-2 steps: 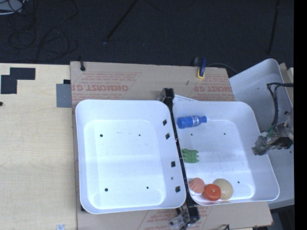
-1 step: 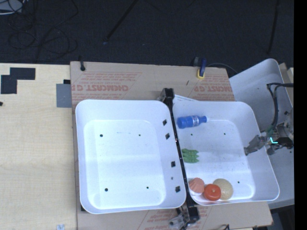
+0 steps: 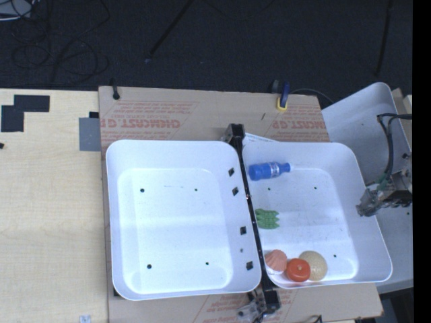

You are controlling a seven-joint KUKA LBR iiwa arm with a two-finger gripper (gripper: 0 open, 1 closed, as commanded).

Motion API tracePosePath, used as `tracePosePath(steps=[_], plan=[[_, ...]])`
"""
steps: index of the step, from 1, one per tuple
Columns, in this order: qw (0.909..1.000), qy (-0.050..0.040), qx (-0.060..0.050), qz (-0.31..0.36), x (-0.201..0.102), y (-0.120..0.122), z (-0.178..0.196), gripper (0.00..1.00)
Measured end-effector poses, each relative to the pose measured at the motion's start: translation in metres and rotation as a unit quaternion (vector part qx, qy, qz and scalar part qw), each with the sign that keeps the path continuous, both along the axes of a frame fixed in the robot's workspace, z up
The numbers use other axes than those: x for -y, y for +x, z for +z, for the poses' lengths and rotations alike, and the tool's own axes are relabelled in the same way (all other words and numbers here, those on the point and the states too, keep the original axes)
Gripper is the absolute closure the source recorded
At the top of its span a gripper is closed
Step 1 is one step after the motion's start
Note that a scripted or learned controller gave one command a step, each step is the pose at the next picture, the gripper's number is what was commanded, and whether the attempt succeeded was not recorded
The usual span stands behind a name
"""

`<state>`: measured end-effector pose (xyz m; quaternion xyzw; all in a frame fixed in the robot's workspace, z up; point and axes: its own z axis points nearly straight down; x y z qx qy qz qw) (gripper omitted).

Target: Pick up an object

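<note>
We see two bins side by side. In the right bin (image 3: 350,180), a bottle (image 3: 269,171) lies at eleven o'clock, a pod (image 3: 267,219) at nine, and three round pieces (image 3: 296,266) touching one another at seven. The gripper (image 3: 374,201) sits at the bin's three o'clock rim.

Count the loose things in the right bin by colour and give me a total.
Blue: 1, the blue plastic bottle
Green: 1, the small green bumpy item
Pink: 1, the pink round piece
Red: 1, the red round piece
Tan: 1, the tan round piece
Total: 5
</note>
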<state>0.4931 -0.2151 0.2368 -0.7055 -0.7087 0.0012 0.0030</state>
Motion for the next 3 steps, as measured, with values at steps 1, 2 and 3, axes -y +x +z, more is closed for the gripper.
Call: tracePosePath(steps=[1,2,3], plan=[[1.0,0.0001,0.0,0.0,0.0,0.0,0.0,0.0],[1.0,-0.0012,0.003,-0.001,-0.002,0.065,-0.012,0.0],[1.0,0.0024,-0.006,-0.004,-0.003,-0.024,-0.128,0.0]])
